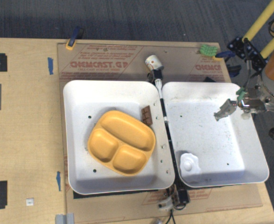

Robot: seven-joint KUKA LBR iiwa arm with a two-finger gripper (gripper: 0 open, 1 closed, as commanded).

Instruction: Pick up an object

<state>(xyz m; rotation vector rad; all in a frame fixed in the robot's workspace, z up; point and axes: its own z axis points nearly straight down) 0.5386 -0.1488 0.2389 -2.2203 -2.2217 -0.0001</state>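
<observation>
Lying in the left bin, a yellow divided plate is sitting tilted at a slant, its three compartments facing up and its rim resting on the white floor of the bin. A small brown block is leaning just beside the plate's upper right edge, close against the bin's right wall. In the right bin, a small white object is resting near the lower left corner, well apart from the plate and separated from it by the walls where the two bins are meeting. The pincer is hovering over the upper right part of the right bin, reaching in from the right, with nothing showing between its fingers; whether they are spread or clenched cannot be told at this size. A white-capped fitting is standing behind the seam between the bins, on a brown board printed with red lettering that is lying under both bins. A yellow clamp is gripping the board's upper left corner and a green one its upper right corner. The pale wooden tabletop is stretching out to the left, carrying strips of blue tape and black markings.
</observation>
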